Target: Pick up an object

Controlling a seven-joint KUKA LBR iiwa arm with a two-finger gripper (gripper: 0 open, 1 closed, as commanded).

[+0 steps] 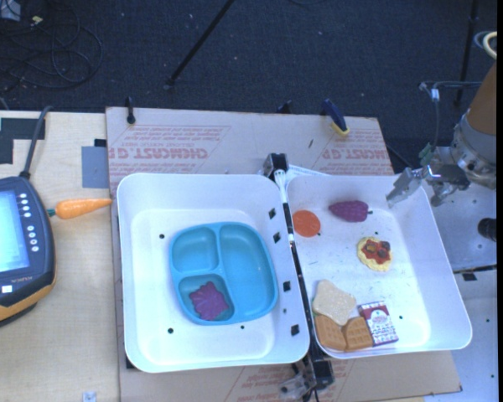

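Observation:
The right bin [440, 266] holds a purple eggplant [349, 211], an orange-red disc [306, 223], a small toy pizza [375, 253], a slice of bread [334, 301], brown crackers [350, 335] and a small red carton [379, 323]. My gripper [421, 194] hangs over that bin's far right corner, right of the eggplant and apart from it. Its fingers are spread open with nothing between them. In the left bin [142, 224] lies a blue divided plate [235, 262] with a purple lump [208, 300] in its near compartment.
An orange carrot [82, 208] lies on the bench left of the left bin. A teach pendant [8, 249] sits at the far left. A blue clamp [336, 117] grips the cardboard's far edge. The bins meet at a central ridge [285, 249].

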